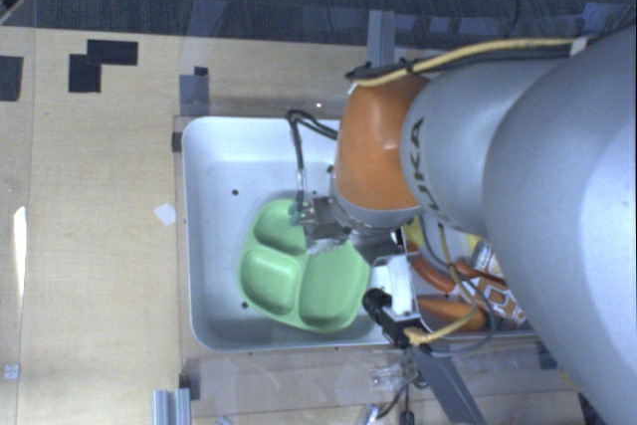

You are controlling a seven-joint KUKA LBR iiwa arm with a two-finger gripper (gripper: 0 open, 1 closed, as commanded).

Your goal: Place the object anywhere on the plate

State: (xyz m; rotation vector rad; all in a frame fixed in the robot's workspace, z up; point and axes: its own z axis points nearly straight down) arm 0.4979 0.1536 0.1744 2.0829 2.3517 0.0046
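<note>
Camera view, arm (pixel 518 164) lettered "KUKA", over green plate (pixel 299 279), white bin (pixel 214 214)

Bright, even overhead light, a bit soft all round

The white bin (pixel 204 214) is well lit with only faint shading along its inner walls, and the green plate (pixel 284 279) throws barely any shadow. A pale streak of glare sits on the wooden bench (pixel 90 244) near the left edge, and there's a soft sheen on the orange band (pixel 373 154). The big grey arm (pixel 537 194) up close looks smooth and slightly out of focus; overall the frame is low-res and a touch grainy.
</note>
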